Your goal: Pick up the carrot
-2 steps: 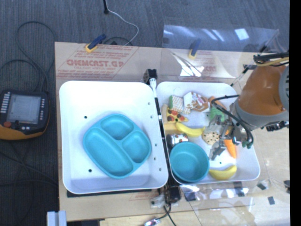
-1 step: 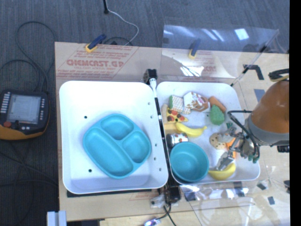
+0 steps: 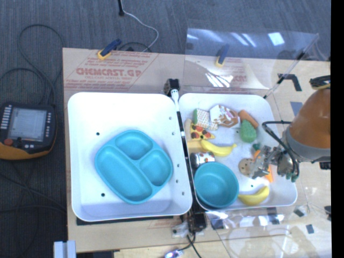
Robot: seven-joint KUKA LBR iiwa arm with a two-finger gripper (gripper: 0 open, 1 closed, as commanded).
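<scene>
**End effector low in right bin, over carrot spot**

Arm comes in from the right, orange band up top, wrist angled down into the right bin. End effector sits near the bin's right side, btwn a cookie and the bin wall. Can't tell if it's spread or pinched: too much clutter and blur around the tips. An orange sliver that looks like the carrot shows right by the tips, touching or just under them; can't confirm it's gripped.

Rest of right bin: teal bowl at front left, one banana at front beside the bowl, 2nd banana mid-bin. Green veg near the back, w/ a reddish sausage-like item just behind it. Patterned packets and small toy foods cluster at back left.

Left bin holds a blue 3-compartment tray, set at a tilt to the bin's sides.

Off the worktop, a teach pendant lies on the floor at far left, cables around it.
</scene>
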